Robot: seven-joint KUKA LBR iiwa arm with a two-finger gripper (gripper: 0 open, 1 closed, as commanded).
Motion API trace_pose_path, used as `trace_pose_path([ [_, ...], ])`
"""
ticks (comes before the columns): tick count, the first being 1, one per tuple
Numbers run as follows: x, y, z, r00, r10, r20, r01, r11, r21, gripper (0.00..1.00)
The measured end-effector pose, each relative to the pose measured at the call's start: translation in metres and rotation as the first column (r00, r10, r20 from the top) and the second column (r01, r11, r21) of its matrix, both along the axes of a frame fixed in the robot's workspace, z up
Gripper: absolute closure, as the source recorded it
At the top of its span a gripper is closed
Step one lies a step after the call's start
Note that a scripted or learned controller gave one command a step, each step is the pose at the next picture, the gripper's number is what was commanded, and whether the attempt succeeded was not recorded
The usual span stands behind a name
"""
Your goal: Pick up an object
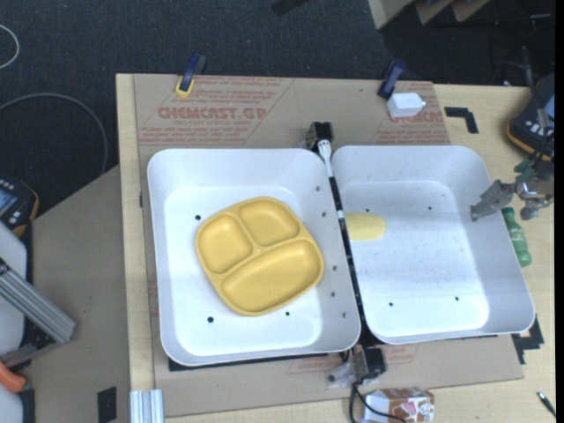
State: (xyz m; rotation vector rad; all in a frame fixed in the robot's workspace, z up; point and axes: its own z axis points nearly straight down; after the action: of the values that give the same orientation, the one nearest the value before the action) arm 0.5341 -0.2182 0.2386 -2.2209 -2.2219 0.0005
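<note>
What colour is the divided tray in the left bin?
Yellow: the divided tray shows plainly in the camera view.

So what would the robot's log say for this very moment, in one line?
stage: approach | gripper: over right bin's right edge | yellow divided plate: left bin | small yellow piece: right bin

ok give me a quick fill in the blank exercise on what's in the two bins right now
1. The yellow divided plate lies in the ____ bin.
2. The plate has ____ compartments.
3. The small yellow piece lies in the right bin, near its ____ wall.
4. The gripper is at the right bin's ____ edge.

Missing words: left; three; left; right
</note>
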Motion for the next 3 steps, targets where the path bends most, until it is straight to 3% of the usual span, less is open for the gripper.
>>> trace_pose_path([
  [1, -0.047, 0.147, -0.014, 1.0, 0.013, -0.007, -0.013, 1.0, 0.008, 0.0],
  [2, -0.054, 0.224, 0.091, 1.0, 0.011, 0.012, -0.011, 1.0, 0.003, 0.0],
  [3, -0.054, 0.219, 0.096, 1.0, 0.002, 0.003, -0.002, 1.0, 0.0, 1.0],
])
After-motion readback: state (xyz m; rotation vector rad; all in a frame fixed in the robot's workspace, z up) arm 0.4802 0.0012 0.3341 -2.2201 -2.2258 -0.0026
